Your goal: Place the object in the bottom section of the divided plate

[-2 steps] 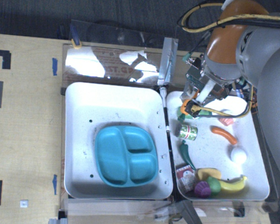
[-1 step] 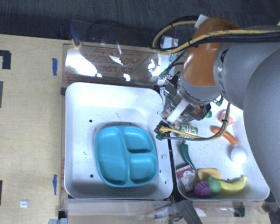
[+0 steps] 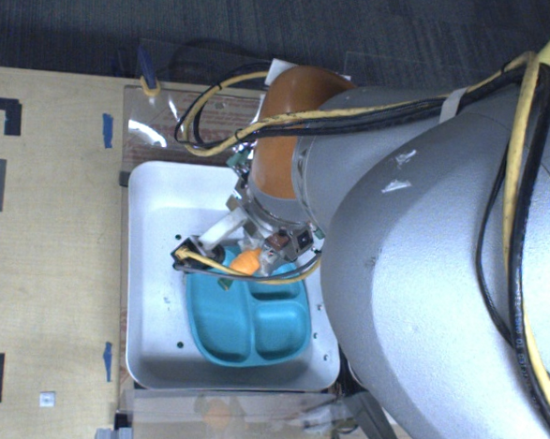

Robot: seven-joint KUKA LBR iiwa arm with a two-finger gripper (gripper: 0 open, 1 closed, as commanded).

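Lying just beside the jaws, orange object (image 3: 244, 262) meets plate (image 3: 196, 323) rim; jaws' state unclear.

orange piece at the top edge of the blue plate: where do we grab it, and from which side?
Probably from above, closing across the short width of the orange piece. It is small, rounded and low at the upper rim of the blue divided plate, so a side approach would likely hit the rim. The gripper hides part of it, so its full shape is unclear.
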